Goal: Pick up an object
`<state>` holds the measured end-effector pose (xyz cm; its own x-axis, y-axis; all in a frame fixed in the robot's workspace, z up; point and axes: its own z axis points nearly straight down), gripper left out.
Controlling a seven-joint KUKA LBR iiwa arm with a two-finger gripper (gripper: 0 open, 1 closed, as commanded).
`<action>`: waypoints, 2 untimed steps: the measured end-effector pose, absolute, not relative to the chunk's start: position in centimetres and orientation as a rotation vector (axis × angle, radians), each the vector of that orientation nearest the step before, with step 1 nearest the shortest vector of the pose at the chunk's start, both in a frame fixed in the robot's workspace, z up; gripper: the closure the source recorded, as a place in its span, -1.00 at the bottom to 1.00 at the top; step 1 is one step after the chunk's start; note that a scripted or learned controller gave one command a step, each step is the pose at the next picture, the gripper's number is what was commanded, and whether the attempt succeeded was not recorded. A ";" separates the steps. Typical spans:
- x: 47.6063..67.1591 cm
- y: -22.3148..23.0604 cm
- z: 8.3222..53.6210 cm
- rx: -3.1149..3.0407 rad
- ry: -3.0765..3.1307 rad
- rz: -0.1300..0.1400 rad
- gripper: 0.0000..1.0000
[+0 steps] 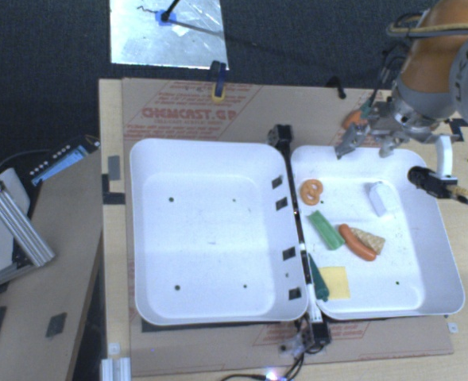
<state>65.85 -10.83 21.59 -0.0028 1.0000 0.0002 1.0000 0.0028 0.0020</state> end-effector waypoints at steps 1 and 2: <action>65.9 -10.8 22.7 2.213 2.225 0.007 1.00; 63.0 -8.8 17.4 2.220 2.225 -0.002 1.00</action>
